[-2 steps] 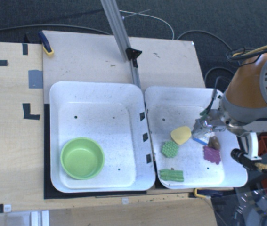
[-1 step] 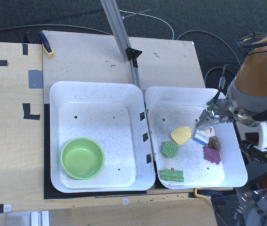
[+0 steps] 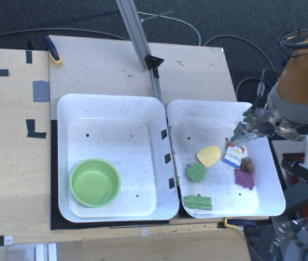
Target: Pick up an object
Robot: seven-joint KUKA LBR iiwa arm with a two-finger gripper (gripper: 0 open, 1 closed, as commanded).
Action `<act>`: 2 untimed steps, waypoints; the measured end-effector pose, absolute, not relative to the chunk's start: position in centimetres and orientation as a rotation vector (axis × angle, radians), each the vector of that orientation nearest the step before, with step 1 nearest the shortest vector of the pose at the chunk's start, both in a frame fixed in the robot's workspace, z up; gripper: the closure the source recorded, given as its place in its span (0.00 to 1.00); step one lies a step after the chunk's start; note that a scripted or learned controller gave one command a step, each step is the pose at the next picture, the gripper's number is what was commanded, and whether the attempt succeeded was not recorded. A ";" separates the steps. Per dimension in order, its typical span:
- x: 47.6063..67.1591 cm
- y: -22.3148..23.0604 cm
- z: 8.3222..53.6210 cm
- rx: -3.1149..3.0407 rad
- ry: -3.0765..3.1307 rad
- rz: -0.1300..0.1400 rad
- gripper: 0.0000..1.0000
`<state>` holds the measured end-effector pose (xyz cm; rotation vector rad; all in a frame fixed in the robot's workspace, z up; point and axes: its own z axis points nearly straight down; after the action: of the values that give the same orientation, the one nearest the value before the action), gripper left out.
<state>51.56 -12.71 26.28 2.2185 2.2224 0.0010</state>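
Blue-and-white packet in my right bin, my gripper just above it, grip state unclear.

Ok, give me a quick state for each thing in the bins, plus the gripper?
Gripper: low in the right bin, beside the small carton.
Green bowl: upright in the left bin.
Yellow piece: lying flat.
Round green piece: lying loose.
Long green piece: lying by the front wall.
Small carton: lying flat.
Purple piece: lying loose.
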 end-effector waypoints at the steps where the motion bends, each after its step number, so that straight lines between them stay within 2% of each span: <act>1: 53.8 -7.3 26.6 2.214 2.230 0.001 1.00; 2: 55.4 -2.3 26.9 2.215 2.230 0.001 1.00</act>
<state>55.39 -2.30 26.87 2.2154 2.2303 0.0007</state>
